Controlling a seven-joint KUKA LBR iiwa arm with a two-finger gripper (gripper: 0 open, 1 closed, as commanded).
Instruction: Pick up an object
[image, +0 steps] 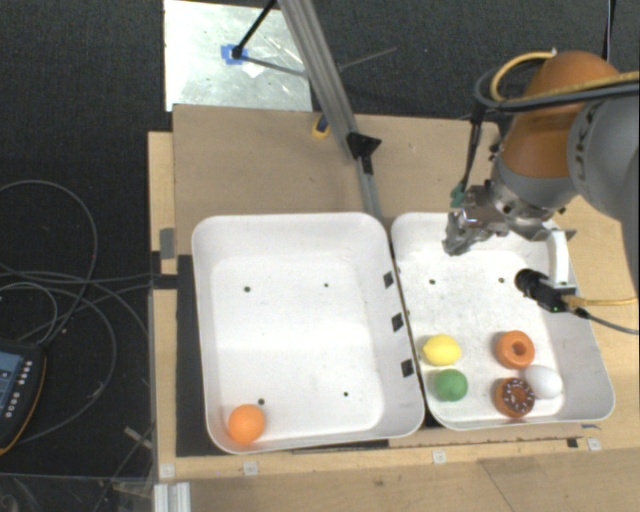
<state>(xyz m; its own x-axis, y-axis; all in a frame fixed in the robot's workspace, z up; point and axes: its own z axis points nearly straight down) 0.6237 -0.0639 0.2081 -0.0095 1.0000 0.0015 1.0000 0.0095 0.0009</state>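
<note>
From my end the hand (462, 236) hangs over the right bin's (600, 400) far edge — can't tell its grip; the yellow ball (441, 350) sits near the front, beside the green ball (450, 385).

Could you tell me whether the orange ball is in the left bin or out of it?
In: the orange ball rests inside the left bin, at its near-left corner.

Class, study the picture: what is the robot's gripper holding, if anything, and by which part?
Nothing. The two-finger gripper hangs over the right white bin's far end, with no object between its fingers.
</note>
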